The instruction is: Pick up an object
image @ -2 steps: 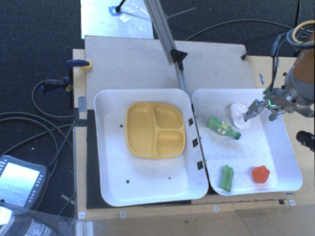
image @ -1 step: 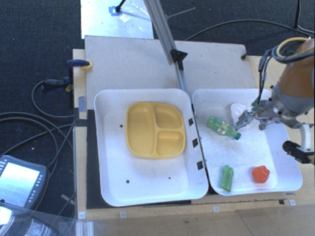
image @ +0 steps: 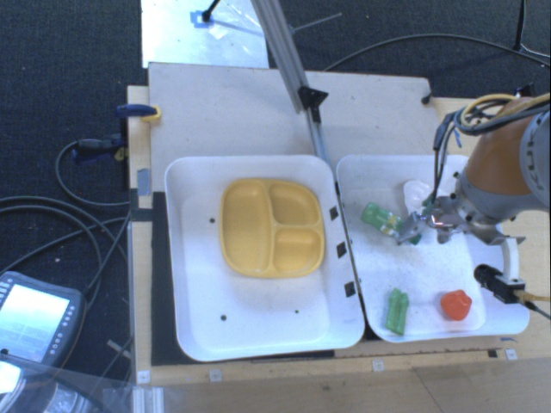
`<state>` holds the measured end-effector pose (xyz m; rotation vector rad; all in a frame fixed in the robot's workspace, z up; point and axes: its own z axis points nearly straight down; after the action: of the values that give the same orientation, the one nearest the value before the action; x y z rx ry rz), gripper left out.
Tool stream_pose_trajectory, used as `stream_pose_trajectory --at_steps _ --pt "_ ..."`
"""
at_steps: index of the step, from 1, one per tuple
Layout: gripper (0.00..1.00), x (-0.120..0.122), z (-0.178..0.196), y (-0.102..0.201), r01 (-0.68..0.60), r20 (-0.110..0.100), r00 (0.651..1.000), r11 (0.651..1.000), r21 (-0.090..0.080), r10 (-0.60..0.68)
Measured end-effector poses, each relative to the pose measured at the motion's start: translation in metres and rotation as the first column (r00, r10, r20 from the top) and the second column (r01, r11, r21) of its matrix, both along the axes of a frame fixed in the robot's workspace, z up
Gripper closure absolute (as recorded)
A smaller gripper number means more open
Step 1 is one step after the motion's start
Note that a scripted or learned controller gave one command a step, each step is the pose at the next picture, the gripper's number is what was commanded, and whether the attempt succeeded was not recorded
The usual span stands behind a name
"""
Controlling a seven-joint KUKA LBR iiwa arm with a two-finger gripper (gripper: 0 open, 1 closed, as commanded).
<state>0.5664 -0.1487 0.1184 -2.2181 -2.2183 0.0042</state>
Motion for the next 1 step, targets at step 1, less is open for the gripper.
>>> stream_pose_trajectory --at_steps 1 --pt "0.0 0.0001 -0.0292 0.0002 0.0 0.003 1.0 1.0 -0.001 0.0"
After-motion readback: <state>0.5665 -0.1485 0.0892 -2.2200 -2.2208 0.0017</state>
